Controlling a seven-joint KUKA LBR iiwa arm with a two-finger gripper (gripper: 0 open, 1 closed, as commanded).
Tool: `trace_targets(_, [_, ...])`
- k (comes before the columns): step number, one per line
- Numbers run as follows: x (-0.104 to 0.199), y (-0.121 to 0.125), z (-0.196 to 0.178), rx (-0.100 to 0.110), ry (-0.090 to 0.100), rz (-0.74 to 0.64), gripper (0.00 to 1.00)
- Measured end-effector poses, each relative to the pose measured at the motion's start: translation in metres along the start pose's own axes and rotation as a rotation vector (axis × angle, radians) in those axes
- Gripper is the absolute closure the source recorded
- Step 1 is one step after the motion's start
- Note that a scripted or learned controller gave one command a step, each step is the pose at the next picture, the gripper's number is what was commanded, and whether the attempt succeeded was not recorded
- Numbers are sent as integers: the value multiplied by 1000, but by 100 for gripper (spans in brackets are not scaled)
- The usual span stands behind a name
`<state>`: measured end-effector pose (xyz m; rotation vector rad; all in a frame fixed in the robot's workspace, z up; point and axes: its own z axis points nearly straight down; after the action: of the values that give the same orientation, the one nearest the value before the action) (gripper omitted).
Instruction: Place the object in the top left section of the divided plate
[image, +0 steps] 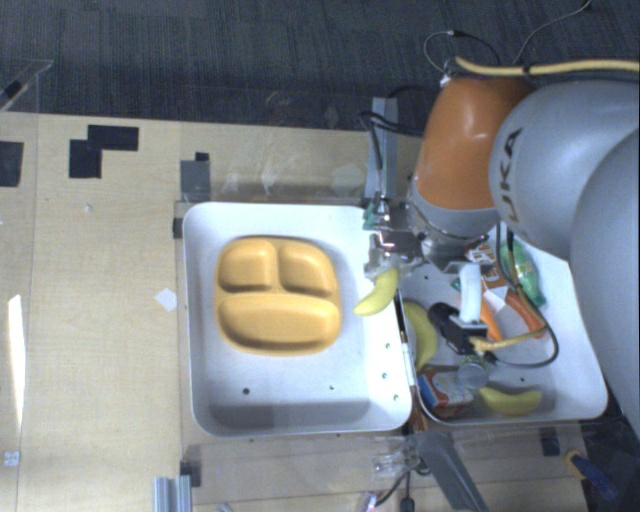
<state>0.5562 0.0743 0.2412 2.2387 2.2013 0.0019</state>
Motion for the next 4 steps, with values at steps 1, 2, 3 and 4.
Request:
trace_targets(1, [44,83,8,-1,1,-20,100])
trace_targets(2, [90,111,-22,-3,2,-28,100])
trace_targets(3, [112,44,74,2,1,172,100])
trace_targets(4, [68,-12,85,5,0,689,100])
